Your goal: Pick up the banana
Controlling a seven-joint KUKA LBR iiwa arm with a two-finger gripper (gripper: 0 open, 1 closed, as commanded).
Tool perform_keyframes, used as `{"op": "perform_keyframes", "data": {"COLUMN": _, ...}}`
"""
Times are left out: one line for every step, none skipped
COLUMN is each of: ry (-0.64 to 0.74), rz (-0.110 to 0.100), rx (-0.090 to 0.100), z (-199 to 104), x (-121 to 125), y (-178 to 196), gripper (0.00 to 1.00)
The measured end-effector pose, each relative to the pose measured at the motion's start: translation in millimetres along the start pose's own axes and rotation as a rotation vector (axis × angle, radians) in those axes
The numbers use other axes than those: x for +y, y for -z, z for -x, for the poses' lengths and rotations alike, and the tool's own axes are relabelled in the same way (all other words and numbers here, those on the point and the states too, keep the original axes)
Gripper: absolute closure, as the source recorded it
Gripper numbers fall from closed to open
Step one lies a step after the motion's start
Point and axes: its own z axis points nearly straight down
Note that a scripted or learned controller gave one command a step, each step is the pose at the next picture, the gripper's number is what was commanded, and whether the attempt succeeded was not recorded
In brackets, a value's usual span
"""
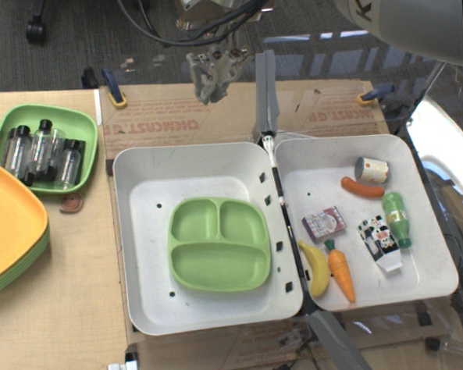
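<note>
The banana [316, 267] lies in the right bin [433, 281], at its lower left corner, with its left side close against the wall that divides the two bins. A carrot [342, 274] lies just beside the banana on the right, nearly touching it along its length. A small pink box [324, 223] sits just above the banana's upper end. Open floor remains below the banana, toward the bin's near rim.

Further right are a milk carton [380, 243] and a green bottle [396, 219], side by side. A sausage [361, 187] and a small can [372, 168] lie near the far wall. The centre of the right bin, between the box and the carton, is bare.

The left bin [141, 248] holds a green divided plate [219, 244], with a bare margin on all sides.

The gripper [213, 84] hangs above the cardboard behind the left bin, well apart from the banana. Fingers point down; whether they are apart or together cannot be told.
</note>
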Motion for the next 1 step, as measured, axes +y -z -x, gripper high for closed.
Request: {"op": "perform_keyframes", "data": {"ry": 0.629, "rz": 0.001, "rx": -0.001, "z": 5.1, "x": -0.9, "y": -0.6, "gripper": 1.0}}
